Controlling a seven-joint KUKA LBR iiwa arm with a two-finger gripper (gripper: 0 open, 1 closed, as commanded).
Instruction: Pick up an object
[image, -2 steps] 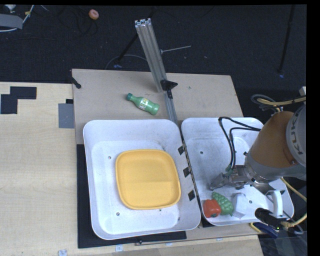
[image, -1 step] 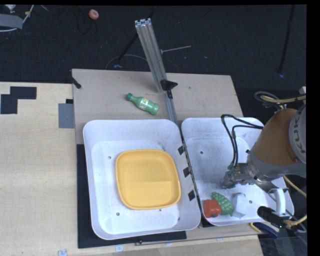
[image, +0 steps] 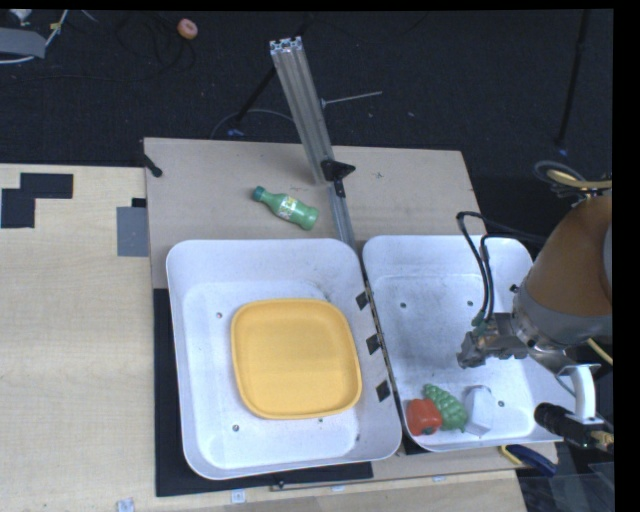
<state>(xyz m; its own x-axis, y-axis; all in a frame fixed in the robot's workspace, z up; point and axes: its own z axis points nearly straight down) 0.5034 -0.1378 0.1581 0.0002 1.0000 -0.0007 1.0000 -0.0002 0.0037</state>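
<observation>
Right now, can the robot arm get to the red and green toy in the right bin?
Probably yes. The gripper hangs over the right bin, and the red and green toy lies just below it near the bin's front edge, with nothing lying on top of it.

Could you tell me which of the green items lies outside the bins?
The green bottle, lying on its side on the bench behind the left bin; the green toy sits inside the right bin.

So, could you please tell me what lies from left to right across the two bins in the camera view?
Yellow plate in the left bin → red object → green object → gripper, these three over the right bin.
</observation>
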